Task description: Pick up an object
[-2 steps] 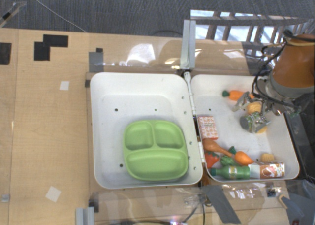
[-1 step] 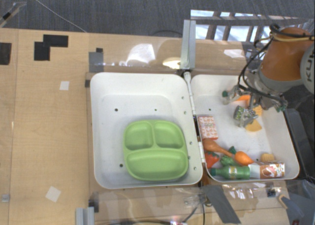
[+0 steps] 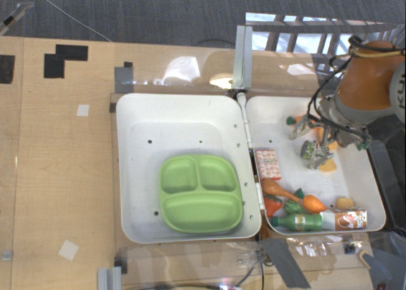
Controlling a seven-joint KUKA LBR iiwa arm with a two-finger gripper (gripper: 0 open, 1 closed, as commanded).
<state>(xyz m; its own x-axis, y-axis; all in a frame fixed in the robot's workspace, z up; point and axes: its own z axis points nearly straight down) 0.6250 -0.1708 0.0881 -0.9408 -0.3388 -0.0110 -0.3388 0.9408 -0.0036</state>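
Wooden tabletop, two white bins, left bin with green divided plate, right bin with toy carrot, bottle, small carton along near edge, pincer lowered mid-bin above yellow piece, finger state cannot be told.

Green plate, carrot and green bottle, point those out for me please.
green plate (image 3: pixel 200 193): camera view, ridge between its compartments.
carrot (image 3: pixel 313 204): camera view, thick orange end.
green bottle (image 3: pixel 299 222): camera view, green body.
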